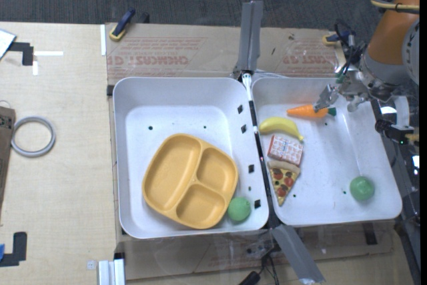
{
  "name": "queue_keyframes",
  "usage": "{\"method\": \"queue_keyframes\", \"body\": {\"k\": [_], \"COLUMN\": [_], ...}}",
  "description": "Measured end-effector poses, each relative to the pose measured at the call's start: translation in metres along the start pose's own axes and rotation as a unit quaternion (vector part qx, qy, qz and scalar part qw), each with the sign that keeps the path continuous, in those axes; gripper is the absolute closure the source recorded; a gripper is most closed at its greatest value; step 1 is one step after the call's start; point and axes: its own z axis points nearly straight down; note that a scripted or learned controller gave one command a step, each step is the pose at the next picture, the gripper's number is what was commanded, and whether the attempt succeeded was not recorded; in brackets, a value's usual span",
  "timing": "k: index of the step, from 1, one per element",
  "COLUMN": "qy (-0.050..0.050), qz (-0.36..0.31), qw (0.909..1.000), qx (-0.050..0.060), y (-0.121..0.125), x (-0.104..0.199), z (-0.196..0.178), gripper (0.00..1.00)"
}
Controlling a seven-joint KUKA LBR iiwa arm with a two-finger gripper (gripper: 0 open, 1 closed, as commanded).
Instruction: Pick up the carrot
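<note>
1. Nearest to us, along the front of the bench, a green ball (239,209) sits in the left bin (127,163) touching the yellow divided plate (191,180), and a second green ball (362,188) lies alone near the front of the right bin (333,207).
2. Next, moving back in the right bin, we find a pizza slice (284,182), a small printed box (285,149) just behind it, and a banana (280,125) beyond that, all close to the divider.
3. Farther back lies the carrot (305,112), on its side on the bin floor, tapered tip toward the divider and its thick, green-topped end toward the arm.
4. At that thick end we see the gripper (328,101), its two fingers parted and angled down, near or touching the carrot; we cannot tell that anything is clamped between them.
5. We judge the carrot a light, stiff toy with a smooth, rounded skin, apt to roll or squirt out of a pinch. We would take it across the thicker middle, fingers straddling its width, not by the narrow tip.
</note>
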Motion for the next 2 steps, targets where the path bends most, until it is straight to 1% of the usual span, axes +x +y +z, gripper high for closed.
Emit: {"method": "queue_keyframes", "body": {"k": [1, 2], "qy": [0.007, 0.002], "qz": [0.015, 0.084], "qw": [0.9999, 0.9964], "qx": [0.003, 0.002], "y": [-0.074, -0.012], "x": [-0.01, 0.0], "z": [0.019, 0.021], "gripper": [0.0, 0.0]}}
